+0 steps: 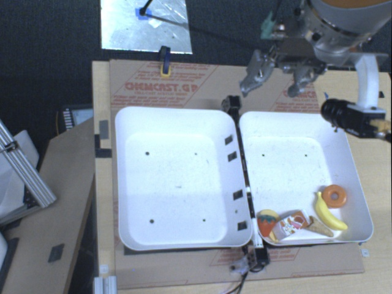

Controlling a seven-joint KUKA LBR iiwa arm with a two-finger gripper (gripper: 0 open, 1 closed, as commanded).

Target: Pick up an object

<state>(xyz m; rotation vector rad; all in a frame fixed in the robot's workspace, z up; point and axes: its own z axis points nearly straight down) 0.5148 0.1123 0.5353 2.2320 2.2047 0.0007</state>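
Along the near wall of the right bin (358, 182) lie an orange round toy (267, 222), a small red-and-white packet (290, 224), a banana (328, 213) and an orange ring (334, 195), packed close together. High above that bin's far edge hangs the tool (272, 83), fingers spread apart, grasping nothing. Beside it is the left bin (122, 164).
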